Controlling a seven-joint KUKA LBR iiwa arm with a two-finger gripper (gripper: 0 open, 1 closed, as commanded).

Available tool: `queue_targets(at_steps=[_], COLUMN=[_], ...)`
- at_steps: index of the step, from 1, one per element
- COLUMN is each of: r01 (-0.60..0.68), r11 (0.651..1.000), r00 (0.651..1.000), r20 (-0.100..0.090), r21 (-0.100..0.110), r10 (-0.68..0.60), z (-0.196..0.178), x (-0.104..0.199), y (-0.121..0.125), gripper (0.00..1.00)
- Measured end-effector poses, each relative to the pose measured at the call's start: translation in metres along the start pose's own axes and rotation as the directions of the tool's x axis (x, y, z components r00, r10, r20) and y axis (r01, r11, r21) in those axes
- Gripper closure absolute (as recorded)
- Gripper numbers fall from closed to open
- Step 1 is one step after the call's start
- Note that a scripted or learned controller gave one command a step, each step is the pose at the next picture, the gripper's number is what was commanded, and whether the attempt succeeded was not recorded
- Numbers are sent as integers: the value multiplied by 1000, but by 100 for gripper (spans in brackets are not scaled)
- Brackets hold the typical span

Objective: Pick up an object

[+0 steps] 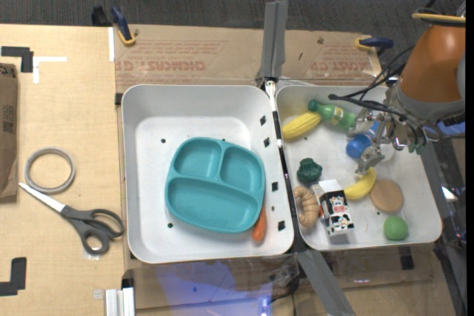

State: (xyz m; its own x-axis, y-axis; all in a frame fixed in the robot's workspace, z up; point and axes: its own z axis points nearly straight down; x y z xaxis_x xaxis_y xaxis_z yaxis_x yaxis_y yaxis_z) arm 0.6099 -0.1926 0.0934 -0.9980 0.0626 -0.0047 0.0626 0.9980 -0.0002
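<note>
Bench, far left — roll of tape [49, 169] at nine o'clock, scissors [78, 218] just below it toward eight o'clock. Not part of the job.

Left bin [141, 115] — holds a teal divided plate [215, 186]; a carrot [258, 227] lies against the plate's edge at five o'clock. Both resting, untouched.

Right bin [426, 181] — the stock to pick from. At the bin's eleven o'clock, a corn cob [300, 125] and beside it a green bottle [333, 113]. Centre-left, a dark green lump [309, 172]; below it a knobbly tan piece [304, 203] and a small printed carton [337, 215]. Centre, a banana [361, 187]; a blue object [358, 146] just above it at twelve o'clock. At four to five o'clock, a tan disc [386, 196] and a green ball [396, 228].

Gripper [376, 148] — reaching in from three o'clock, low over the bin's middle, tips close beside the blue object and just above the banana. How wide the claw stands cannot be told; nothing is plainly seen clamped in it.

Progress — judged early: every item lies on the bin floor, none lifted. Left to do: close on one item, likely the blue object or banana, and raise it clear.
</note>
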Motion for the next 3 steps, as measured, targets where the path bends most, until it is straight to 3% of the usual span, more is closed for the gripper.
queue_targets(at_steps=[1, 2, 3], r01=[22, -64, -126], r11=[1000, 998, 992], r00=[1000, 998, 992], r20=[-1, -20, -1], r21=[-1, -1, 0], r10=[-22, 64, 126], z=[1, 5, 0], x=[0, -23, 23], y=[31, 32, 23], gripper=[0, 0, 0])
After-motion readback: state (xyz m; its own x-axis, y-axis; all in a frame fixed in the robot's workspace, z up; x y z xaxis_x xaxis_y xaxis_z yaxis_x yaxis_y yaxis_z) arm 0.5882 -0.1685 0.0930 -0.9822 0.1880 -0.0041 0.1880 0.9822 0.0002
